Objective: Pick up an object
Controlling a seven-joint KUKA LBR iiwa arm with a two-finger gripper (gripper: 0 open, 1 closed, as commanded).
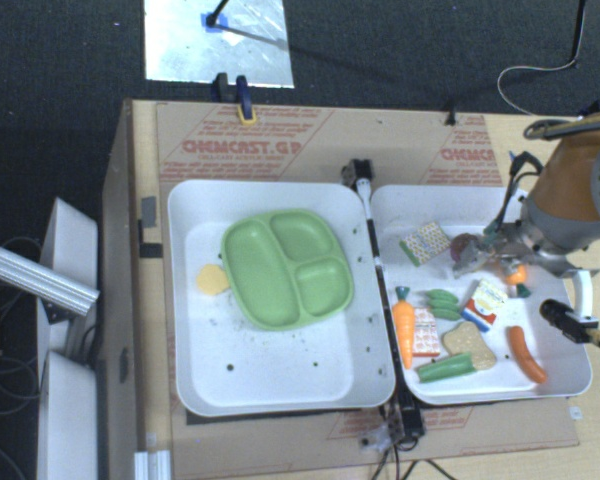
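We see the arm (pixel 580 193) reaching in from the right, its gripper (pixel 488 251) low over the far part of the right bin (pixel 570 378). We cannot tell how the jaws are set, for the wrist and a dark blur hide them. Nothing shows plainly between them, so we would not call anything held.

The task names no one thing, so any toy in the right bin will do. Nearest the gripper lie a dark purplish piece (pixel 464 252), just to its left, and a small orange bit (pixel 517 275), just to its near side. A patterned card (pixel 425 241) lies further left. Toward us lie a carrot (pixel 404 329) along the left wall, green beans (pixel 443 302), a bread slice (pixel 467 343), a green pod (pixel 445 369), a white packet (pixel 487 299) and a sausage (pixel 526 353) near the right corner. They are packed close, several touching, so we judge a clean grasp of one alone to be hard.

The left bin (pixel 195 368) holds a green tray (pixel 288 268), tilted and resting across the middle, with a yellow disc (pixel 213 280) just beside its left edge. The bins sit side by side, joined by a dark clip (pixel 360 174) at the far end.

Brown printed cardboard (pixel 310 138) covers the tabletop under the bins. Beyond it is dark carpet (pixel 60 68) with a shiny sheet (pixel 218 28) lying flat.
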